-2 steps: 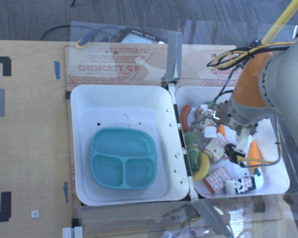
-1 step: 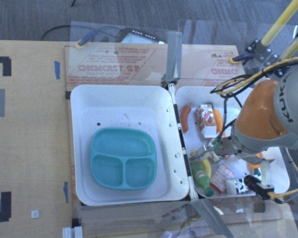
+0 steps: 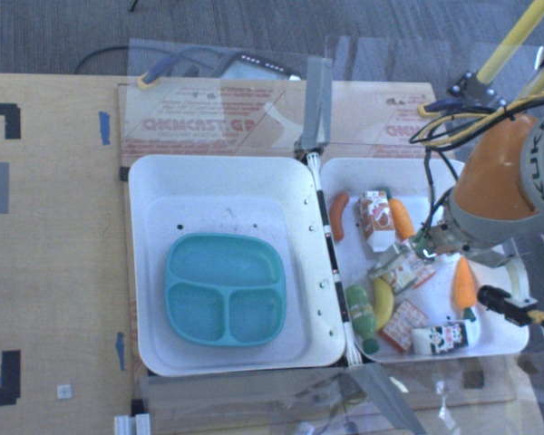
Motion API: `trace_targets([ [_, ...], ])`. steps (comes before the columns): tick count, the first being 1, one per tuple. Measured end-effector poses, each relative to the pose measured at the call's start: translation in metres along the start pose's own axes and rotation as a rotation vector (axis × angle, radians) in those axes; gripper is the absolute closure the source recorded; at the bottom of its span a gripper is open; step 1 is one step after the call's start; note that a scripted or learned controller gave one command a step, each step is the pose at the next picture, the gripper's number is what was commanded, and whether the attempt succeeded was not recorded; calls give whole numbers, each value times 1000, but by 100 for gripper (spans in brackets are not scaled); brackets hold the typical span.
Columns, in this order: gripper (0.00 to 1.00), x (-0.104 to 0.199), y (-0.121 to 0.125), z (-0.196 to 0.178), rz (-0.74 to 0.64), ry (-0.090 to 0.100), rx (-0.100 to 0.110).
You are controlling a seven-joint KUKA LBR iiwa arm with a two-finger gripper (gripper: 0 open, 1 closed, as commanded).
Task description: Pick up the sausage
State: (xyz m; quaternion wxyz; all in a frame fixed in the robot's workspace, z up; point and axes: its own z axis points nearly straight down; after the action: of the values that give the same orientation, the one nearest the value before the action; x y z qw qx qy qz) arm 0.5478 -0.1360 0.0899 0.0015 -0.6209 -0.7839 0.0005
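The sausage [image 3: 338,216] is a short red-orange link lying lengthwise against the left wall of the right bin [image 3: 517,333], near its far end. My gripper [image 3: 404,269] is low over the middle of that bin, to the right of the sausage and nearer the front, well apart from it. Beneath the gripper lie a banana and a small carton. The arm's orange band [image 3: 490,184] covers the bin's far right part.
The right bin also holds a red-and-white carton [image 3: 374,220], two carrots [image 3: 401,217] [image 3: 464,285], a banana [image 3: 382,300], a green bottle [image 3: 361,309], a red box [image 3: 403,325] and a white bottle [image 3: 444,336]. A teal divided plate [image 3: 225,288] lies in the left bin [image 3: 154,188].
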Motion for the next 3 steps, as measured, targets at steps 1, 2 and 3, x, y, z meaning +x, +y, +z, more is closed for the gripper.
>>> trace_targets([
  [1, 0, -5, 22, -31, -7, 0, 0],
  [2, 0, 20, 66, 7, 315, -7, 1],
  [3, 0, 55, 94, -92, 176, -2, 1],
])
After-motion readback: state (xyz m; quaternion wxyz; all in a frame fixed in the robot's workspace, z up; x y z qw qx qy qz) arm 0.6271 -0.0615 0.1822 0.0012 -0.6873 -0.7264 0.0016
